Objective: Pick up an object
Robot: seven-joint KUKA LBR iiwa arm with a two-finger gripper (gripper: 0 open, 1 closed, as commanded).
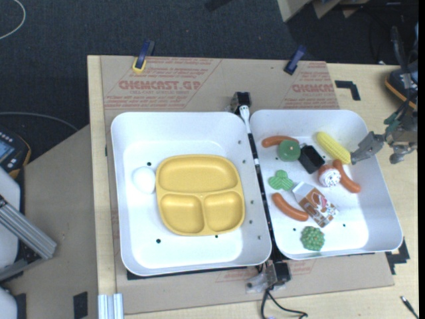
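Nothing picked yet. Claw point(392, 145) sits at right bin's point(382, 208) right rim w/ nothing btwn its fingers; open or closed, can't tell. Toy food lies in bin: corn cob point(332, 147) nearest, sausage point(289, 207), broccoli point(312, 238). Whole grasp left.

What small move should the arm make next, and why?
Probably slide left and down toward the yellow corn. The end effector sits at the right bin's right edge with nothing visibly in it, and the corn is the nearest toy.
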